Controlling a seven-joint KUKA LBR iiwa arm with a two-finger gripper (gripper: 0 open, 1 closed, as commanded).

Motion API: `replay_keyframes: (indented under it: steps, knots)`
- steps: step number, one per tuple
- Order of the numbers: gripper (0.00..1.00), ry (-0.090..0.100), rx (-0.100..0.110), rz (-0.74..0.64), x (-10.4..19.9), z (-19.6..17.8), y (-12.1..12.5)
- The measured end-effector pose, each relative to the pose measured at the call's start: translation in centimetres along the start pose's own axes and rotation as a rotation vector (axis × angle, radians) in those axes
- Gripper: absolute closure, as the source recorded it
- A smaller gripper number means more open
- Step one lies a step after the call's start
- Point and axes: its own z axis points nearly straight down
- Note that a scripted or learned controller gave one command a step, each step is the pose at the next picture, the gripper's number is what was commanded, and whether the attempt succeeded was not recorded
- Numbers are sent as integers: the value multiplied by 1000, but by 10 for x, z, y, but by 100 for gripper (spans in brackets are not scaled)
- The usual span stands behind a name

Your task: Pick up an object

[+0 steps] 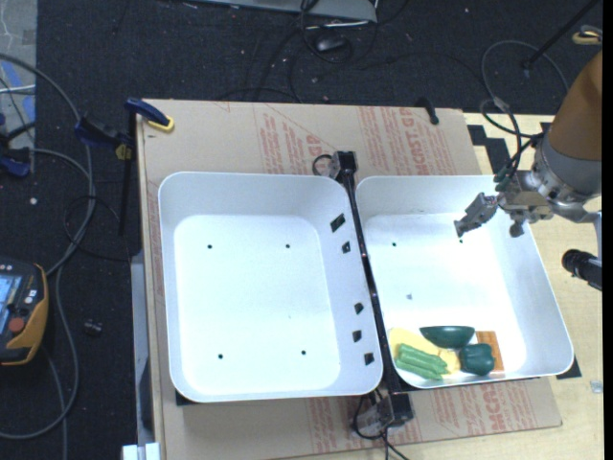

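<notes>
A small heap of objects lies in the near corner of the right bin [536,286]: a light green ridged piece [419,361], a dark green bowl-shaped piece [447,334], a teal lump [477,358] and an orange scrap [490,340]. The gripper [494,213] hovers over the bin's far right edge, well apart from them, fingers spread with nothing between. The left bin [182,286] sits alongside.
</notes>
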Motion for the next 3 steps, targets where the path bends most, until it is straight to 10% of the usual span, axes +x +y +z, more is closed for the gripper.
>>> replay_keyframes:
  steps: [1,3]
  knots:
    - [100,0,-1,0,0,-10,0]
    - [100,0,-13,-2,93,-323,-20]
